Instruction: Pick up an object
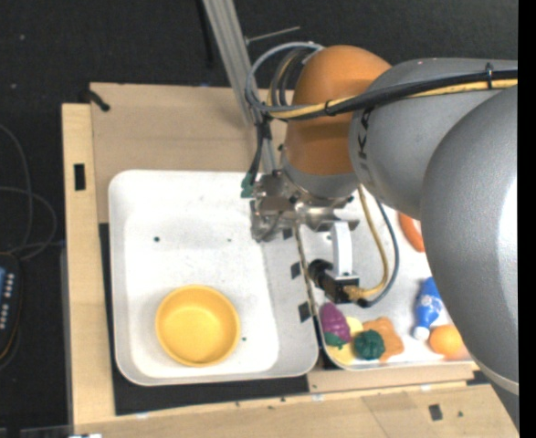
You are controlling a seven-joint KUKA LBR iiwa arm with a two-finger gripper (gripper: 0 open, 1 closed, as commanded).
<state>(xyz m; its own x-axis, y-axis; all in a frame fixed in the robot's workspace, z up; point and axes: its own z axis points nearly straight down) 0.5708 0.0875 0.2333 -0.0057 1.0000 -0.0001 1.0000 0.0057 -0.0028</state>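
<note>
The arm [432,144] is reaching in from 3 o'clock and is covering most of the right bin [391,361]. The gripper [269,210] is hanging over the inner edge of the left bin [131,245], near the wall between the two bins. Whether its pincer is open, closed or gripping anything cannot be told: wrist hardware and cables are hiding the tips.

The task is naming no particular object, so several candidates are standing.

- A yellow bowl [197,323] is sitting upright in the left bin, toward 7 o'clock from the gripper and well apart from it. Its mouth is facing up. Being round, it is offering no long axis.
- A purple item [332,323] is lying at the near-left corner of the right bin, with a green item [369,343] and an orange item [391,335] just beside it. Its long axis is appearing to run roughly 11 to 5 o'clock, though it is too small for certainty.
- A blue-and-white item [428,305] and an orange ball [446,339] are showing at the arm's edge.

Judgement: the step in hand is looking like the approach. For the bowl, the pincer should be straddling one rim wall, not the full width. For the purple item, the pincer should be closing across the short axis, keeping clear of its neighbours.
</note>
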